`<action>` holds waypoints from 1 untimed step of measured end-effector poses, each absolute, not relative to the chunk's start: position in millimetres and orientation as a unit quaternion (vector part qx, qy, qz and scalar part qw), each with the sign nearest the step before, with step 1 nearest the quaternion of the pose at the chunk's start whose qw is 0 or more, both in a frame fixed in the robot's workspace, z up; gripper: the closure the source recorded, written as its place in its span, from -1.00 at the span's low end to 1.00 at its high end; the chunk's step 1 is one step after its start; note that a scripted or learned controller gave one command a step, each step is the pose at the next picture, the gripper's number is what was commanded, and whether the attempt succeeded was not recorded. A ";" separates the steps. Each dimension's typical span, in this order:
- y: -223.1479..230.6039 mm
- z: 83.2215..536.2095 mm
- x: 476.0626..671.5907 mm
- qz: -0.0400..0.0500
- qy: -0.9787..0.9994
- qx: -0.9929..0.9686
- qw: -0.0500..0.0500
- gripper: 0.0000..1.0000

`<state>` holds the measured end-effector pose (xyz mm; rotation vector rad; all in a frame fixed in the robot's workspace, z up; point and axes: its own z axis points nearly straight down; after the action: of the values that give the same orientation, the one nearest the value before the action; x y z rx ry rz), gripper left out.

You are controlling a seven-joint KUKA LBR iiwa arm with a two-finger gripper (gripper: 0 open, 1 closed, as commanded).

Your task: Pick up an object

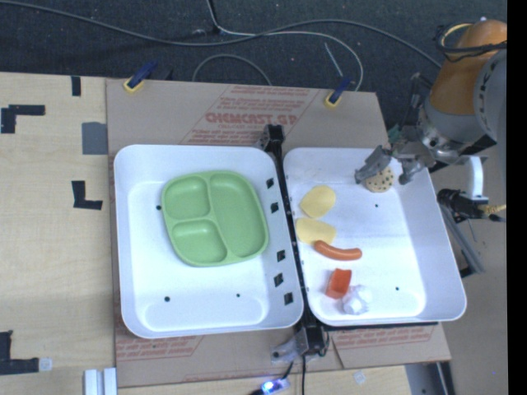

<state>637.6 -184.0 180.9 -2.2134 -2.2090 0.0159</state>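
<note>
Near edge of the right bin (445, 307): a small white lump (355, 304) and a red block (338, 282) are seen, untouched. Next, an orange sausage shape (338, 252) and two yellow pieces (315, 212) lie approx. mid-bin. Far corner: a tan speckled object (379, 182) is found between the fingers of the end effector (384, 164), so it looks gripped. Lift is judged not done yet; it sits low by the bin floor. The green tray (216, 218) rests in the left bin (132, 245). Fingertips are blurry, and contact w/ the floor is hard to tell.
</note>
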 end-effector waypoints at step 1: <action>-183.5 189.2 640.5 0.002 -0.708 -0.707 0.002 -1.00</action>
<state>640.5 -183.5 189.2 -2.2169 -2.2204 0.0050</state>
